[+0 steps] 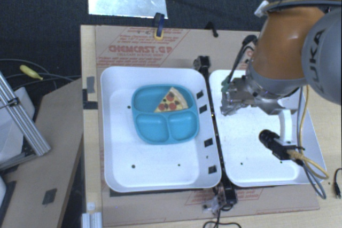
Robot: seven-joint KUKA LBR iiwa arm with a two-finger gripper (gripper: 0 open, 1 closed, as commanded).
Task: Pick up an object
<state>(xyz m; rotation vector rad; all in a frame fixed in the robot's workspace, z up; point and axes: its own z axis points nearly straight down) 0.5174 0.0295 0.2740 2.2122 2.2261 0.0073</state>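
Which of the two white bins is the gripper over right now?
The right bin: the gripper hangs over its left part. The left bin holds the blue plate with the pizza slice.

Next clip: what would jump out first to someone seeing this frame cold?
The bright blue divided plate in the left bin draws the eye first, with a toy pizza slice lying in its upper compartment. Next comes the bulky arm with its orange band, filling the upper right and hanging over the right bin, its gripper low near that bin's left wall.
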